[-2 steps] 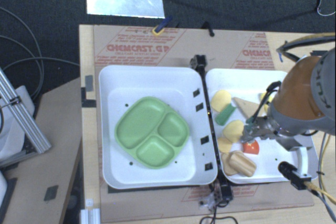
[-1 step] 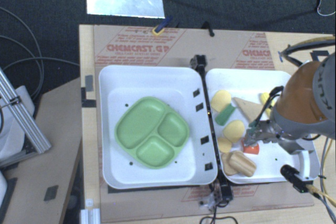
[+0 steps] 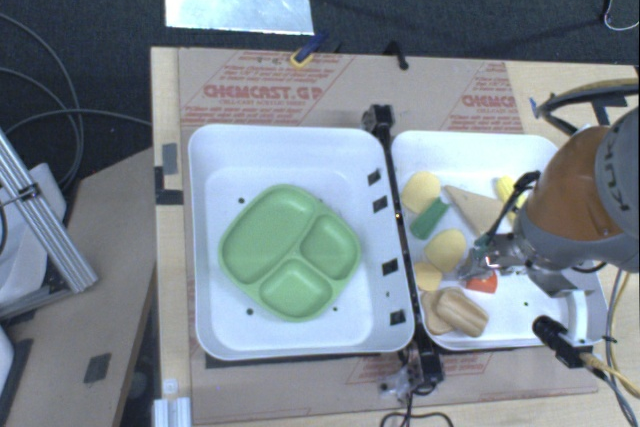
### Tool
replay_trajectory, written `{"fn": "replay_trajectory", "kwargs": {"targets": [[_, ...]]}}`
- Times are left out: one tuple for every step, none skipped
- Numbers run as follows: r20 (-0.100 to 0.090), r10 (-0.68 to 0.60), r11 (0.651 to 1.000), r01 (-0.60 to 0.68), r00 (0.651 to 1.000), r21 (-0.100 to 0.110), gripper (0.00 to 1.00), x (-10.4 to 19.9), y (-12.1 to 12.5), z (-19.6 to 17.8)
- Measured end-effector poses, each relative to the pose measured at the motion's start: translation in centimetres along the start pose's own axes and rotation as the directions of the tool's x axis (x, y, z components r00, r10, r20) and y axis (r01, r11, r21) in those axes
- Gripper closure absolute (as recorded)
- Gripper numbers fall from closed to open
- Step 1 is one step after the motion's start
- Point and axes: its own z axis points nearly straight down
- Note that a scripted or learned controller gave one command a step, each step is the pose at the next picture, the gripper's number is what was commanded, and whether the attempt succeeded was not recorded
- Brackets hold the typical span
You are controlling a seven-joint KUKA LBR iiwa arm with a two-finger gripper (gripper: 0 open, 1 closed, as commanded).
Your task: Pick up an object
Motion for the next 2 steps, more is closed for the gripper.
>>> {"fn": "replay_trajectory", "kwargs": {"targets": [[0.010,0.002,1.000,-0.002,1.000,-0.005,0.00,-0.3,0.0,0.1],[0.014,0.000,1.000,0.000,1.000,0.000,0.00,3.1,2.6,0.4]]}}
